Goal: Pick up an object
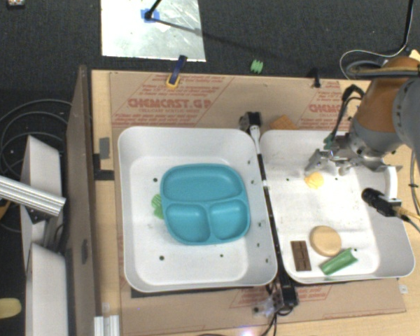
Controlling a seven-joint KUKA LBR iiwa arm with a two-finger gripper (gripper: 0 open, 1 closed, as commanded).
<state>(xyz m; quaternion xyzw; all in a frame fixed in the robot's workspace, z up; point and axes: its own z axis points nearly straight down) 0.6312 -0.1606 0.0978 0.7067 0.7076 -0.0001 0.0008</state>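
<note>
Small yellow piece (314,180) being approached in the right bin (395,257), no grasp made.

The yellow piece is lying toward the bin's far edge, just below the gripper (327,159), whose 2 fingers are being held apart above it with nothing between them. A miss is judged likely: the piece is small and low, so it could be nudged aside or skated across the white floor if the fingers are closed off-centre. Near the bin's near edge, 3 other items are resting: a tan disc (326,240), a brown bar (301,255) and a green cylinder (338,261). A blue divided tray (204,201) is sitting in the left bin (136,187).
</note>
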